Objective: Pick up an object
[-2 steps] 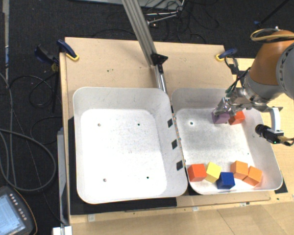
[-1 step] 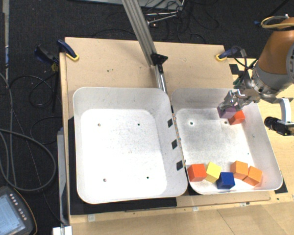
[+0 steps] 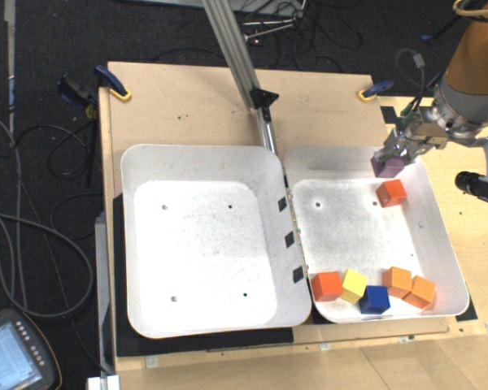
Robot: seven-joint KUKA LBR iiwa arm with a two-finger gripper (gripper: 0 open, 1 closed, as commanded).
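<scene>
My gripper (image 3: 393,156) hangs over the far right corner of the right bin (image 3: 350,234), reaching in from the right. A small purple block (image 3: 388,166) sits between its fingertips, and the gripper is shut on it just above the bin's back rim. Just below it, an orange block (image 3: 391,192) lies on the bin floor. Along the near edge of the same bin lie a red-orange block (image 3: 327,285), a yellow block (image 3: 354,285), a blue block (image 3: 375,299) and two orange blocks (image 3: 399,280) (image 3: 421,292).
The left bin (image 3: 146,242) stands beside the right one, their rims touching in the middle. A slanted metal pole (image 3: 236,47) comes down to the bench at the bins' back junction. Clamps (image 3: 114,84) (image 3: 372,92) grip the far bench corners.
</scene>
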